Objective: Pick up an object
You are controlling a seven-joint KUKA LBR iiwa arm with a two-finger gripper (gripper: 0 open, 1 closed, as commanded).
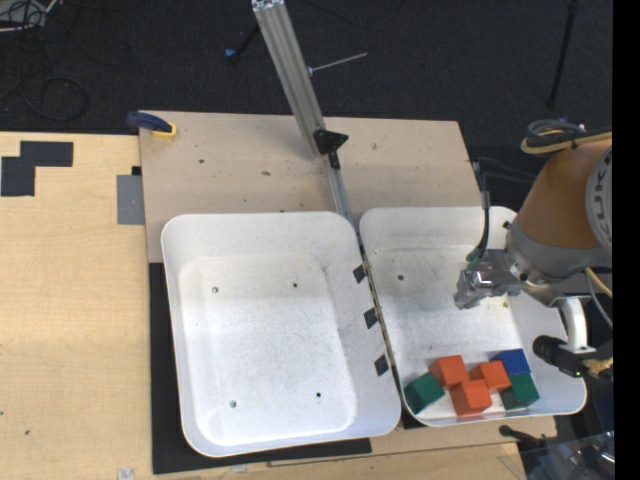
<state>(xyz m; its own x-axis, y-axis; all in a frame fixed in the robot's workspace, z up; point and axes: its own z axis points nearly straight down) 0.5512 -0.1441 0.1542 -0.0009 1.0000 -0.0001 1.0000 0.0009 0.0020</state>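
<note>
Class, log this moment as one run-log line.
gripper: above right white bin, holding nothing seen | coloured blocks: clustered in near corner

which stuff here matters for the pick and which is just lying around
For the job:
- pincer
- orange blocks
- green blocks
- blue block
- right bin, which holds the blocks

Just lying about:
- left bin
- slanted aluminium bar
- blue and yellow clamp

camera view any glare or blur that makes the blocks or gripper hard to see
Camera view: lighting is even, with no strong glare on the right bin; the coloured blocks are sharp enough to tell apart by colour; the gripper looks small, soft and grey, its details hard to make out.
</note>
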